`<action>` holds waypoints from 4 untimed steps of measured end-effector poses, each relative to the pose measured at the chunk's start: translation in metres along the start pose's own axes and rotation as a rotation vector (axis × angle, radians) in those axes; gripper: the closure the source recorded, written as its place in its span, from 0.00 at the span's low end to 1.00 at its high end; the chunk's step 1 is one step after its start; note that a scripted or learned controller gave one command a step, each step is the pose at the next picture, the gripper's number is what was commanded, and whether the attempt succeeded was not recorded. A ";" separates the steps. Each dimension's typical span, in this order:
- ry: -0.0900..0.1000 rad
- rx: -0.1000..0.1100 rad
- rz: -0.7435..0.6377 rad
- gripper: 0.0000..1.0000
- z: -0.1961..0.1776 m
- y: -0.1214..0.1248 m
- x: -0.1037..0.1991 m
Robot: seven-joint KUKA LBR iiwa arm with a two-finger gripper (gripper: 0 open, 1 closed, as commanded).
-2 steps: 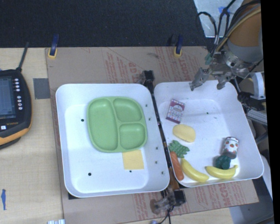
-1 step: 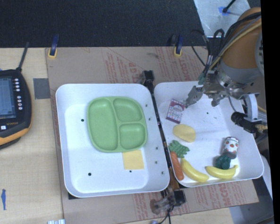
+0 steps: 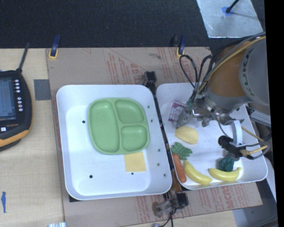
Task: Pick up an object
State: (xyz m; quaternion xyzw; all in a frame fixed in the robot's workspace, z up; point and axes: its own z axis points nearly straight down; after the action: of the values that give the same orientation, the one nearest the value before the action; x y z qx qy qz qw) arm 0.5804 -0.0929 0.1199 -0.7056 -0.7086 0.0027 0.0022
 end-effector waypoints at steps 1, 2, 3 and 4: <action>0.000 -0.002 -0.001 0.00 0.029 -0.050 -0.008; 0.000 -0.004 -0.001 0.00 0.028 -0.017 -0.004; -0.004 -0.005 -0.004 1.00 0.017 -0.016 -0.006; -0.004 -0.005 -0.005 0.00 0.017 -0.016 -0.006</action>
State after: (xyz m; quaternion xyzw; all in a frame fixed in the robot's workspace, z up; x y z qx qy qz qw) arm 0.5642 -0.0986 0.1033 -0.7040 -0.7102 0.0025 -0.0011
